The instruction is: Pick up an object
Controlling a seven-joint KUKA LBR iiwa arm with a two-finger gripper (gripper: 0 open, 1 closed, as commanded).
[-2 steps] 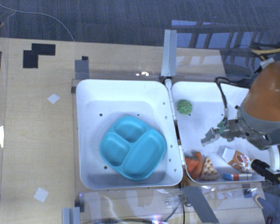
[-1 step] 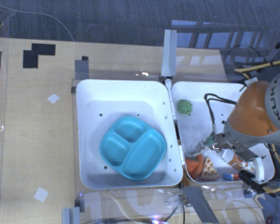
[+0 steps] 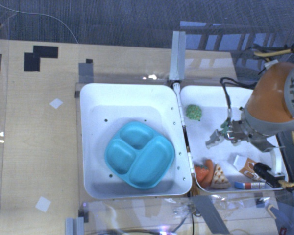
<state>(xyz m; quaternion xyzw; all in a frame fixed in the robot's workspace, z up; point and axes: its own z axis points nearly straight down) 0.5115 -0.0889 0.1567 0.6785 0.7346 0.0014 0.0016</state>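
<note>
My gripper (image 3: 216, 138) hangs over the middle of the right bin (image 3: 213, 94), reaching in from the right under the orange-banded wrist. Nothing shows between its tips. A green fuzzy ball (image 3: 194, 112) lies at the bin's back left, apart from the gripper. Near the front left corner sit an orange-red toy (image 3: 203, 172) and, touching it, a tan woven piece (image 3: 219, 178). A blue and red marker (image 3: 249, 185) lies along the front wall. A brown packet (image 3: 247, 168) and a small white block (image 3: 236, 159) rest just right of the gripper.
The left bin (image 3: 95, 106) holds a blue divided plate (image 3: 139, 154). A metal divider post (image 3: 176, 58) stands behind the seam between the bins. The wooden bench (image 3: 34, 131) spreads to the left.
</note>
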